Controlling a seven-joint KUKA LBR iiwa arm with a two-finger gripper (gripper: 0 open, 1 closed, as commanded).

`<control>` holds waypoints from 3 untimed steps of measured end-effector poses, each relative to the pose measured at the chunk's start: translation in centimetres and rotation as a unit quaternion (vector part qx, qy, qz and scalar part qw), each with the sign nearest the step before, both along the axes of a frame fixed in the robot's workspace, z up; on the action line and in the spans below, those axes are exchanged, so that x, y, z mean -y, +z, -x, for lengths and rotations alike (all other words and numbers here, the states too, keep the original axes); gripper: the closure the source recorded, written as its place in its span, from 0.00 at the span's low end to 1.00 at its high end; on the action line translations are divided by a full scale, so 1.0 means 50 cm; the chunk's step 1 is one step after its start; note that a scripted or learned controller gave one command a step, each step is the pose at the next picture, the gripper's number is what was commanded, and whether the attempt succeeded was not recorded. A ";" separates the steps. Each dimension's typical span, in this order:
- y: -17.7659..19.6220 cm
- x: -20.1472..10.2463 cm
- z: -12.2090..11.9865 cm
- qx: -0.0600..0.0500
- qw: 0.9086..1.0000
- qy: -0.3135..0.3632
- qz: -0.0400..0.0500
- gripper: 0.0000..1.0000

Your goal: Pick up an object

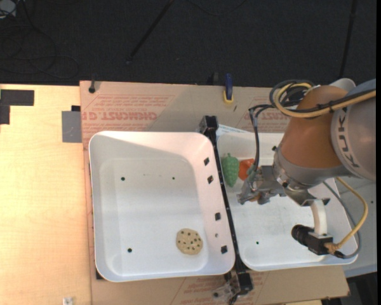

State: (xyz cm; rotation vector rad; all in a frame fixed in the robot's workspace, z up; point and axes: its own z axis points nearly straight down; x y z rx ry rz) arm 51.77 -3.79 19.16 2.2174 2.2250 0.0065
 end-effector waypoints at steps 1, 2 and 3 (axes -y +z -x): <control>0.071 -0.050 0.041 -0.002 1.000 0.000 0.001 1.00; 0.086 -0.047 0.040 -0.005 1.000 -0.001 0.001 1.00; 0.126 0.085 0.020 -0.002 1.000 -0.004 0.003 1.00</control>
